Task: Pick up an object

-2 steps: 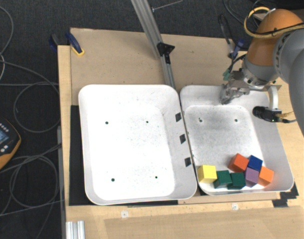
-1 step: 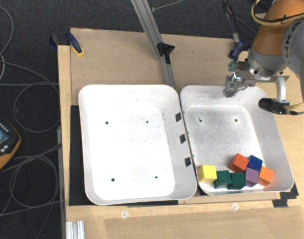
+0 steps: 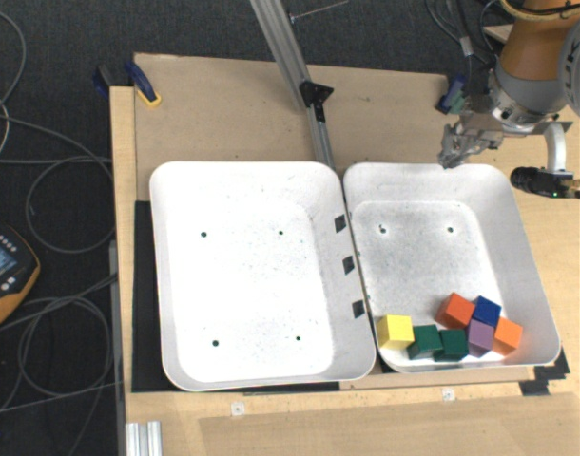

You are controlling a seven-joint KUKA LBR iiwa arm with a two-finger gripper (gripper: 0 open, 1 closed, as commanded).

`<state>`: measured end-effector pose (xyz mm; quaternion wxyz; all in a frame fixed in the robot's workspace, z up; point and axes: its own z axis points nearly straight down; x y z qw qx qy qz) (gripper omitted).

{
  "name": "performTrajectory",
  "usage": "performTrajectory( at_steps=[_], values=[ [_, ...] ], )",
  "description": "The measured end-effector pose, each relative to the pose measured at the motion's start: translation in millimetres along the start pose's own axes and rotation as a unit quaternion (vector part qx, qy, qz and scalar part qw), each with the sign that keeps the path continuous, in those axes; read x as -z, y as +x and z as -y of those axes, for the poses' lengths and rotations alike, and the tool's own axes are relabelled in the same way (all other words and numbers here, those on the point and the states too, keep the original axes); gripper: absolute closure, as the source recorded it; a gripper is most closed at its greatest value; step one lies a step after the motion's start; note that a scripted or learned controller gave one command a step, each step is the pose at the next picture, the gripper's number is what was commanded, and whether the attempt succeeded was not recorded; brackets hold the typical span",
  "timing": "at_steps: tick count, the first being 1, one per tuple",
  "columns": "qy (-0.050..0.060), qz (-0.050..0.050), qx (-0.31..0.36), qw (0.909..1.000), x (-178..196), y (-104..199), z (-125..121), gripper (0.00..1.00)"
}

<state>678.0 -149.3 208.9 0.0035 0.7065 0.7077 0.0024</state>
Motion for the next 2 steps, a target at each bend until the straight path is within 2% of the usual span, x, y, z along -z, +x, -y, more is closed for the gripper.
performTrajectory(
  at_steps=[2],
  values=[
    [0.006, -0.002, 0.002, 1.0000, -5, 97, 26, 1.00]
  ],
)
